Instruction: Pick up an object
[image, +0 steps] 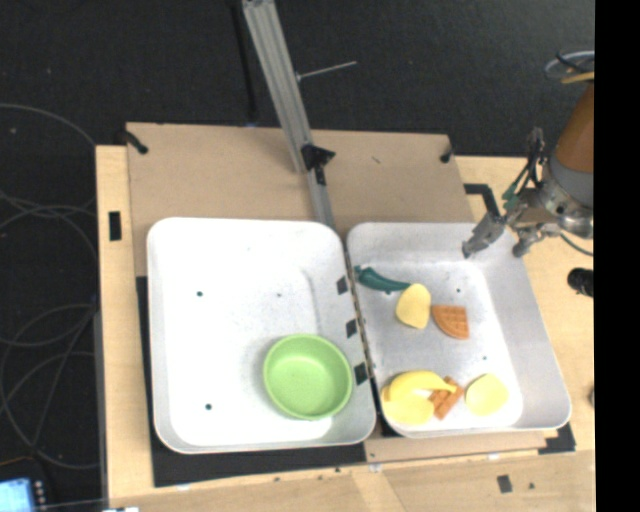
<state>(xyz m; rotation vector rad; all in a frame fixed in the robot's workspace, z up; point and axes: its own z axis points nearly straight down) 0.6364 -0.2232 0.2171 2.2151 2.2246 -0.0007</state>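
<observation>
- the arm comes in at the right edge of the frame, its orange band showing near the upper right corner above the grey wrist.
- the gripper (497, 236) hangs over the upper right corner of the right bin (520, 300); its two fingers stand apart, one slanting down-left over the bin's rim, the other nearer the wrist, with nothing between them.
- in the right bin, a teal handle-shaped piece (377, 280) lies near the left wall, touching a pale yellow piece (413, 306) at mid-bin.
- just right of that sits an orange ridged piece (452, 322).
- along the bin's lower edge lie a large yellow piece (412, 396), a small orange piece (445, 400) against it, and a round yellow piece (487, 394) to the right.
- all of these lie well apart from the gripper, lower in the frame.
- the left bin (220, 280) holds a green bowl (308, 376) upright in its lower right part.
</observation>
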